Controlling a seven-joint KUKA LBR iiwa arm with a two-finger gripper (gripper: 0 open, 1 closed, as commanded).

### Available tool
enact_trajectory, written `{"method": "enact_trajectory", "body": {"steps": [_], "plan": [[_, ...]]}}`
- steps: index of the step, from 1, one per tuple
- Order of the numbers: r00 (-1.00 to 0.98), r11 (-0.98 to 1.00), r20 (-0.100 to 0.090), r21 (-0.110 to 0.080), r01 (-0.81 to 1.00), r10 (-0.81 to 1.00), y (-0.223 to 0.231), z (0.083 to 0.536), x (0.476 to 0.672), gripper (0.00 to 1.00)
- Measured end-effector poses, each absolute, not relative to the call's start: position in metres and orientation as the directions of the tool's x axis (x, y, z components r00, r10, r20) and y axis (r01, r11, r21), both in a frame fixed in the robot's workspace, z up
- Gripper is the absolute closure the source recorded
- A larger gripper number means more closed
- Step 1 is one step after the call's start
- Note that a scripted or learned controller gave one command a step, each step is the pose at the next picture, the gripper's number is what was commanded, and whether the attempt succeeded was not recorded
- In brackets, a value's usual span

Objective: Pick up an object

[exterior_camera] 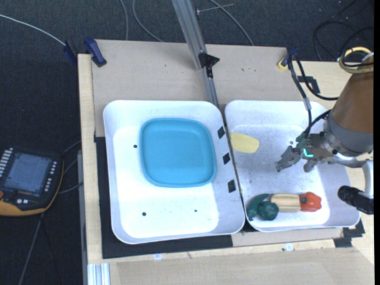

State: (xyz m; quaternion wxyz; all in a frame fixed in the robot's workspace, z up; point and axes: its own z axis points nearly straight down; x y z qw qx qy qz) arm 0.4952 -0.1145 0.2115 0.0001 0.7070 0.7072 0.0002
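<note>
Objects worth grasping all lie in the right bin (270, 116): a pale yellow chip-shaped piece (244, 142) near its left wall, and along the front wall a row made of a dark green lump (262, 209), a tan wooden cylinder (286, 202) and a red piece (310, 202), which seem to touch one another. We see the gripper (298, 159) hanging over the bare middle of that bin, its fingers spread apart with nothing between them, well apart from the yellow piece and clearly short of the front row. The left bin (119, 177) carries a blue square plate (177, 152). From here we judge the main risk to be a closure on bare floor, since nothing sits directly under the fingers. If we go for the front row, the crowding could let one finger land on a neighbour and push the target against the wall. The yellow piece looks flat and thin, so the fingers may slide over it.
</note>
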Motion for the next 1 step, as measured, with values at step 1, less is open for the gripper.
{"method": "enact_trajectory", "body": {"steps": [1], "plan": [[0.0,0.0,0.0,0.0,1.0,1.0,-0.1145,0.2114,0.4952,0.0]]}}
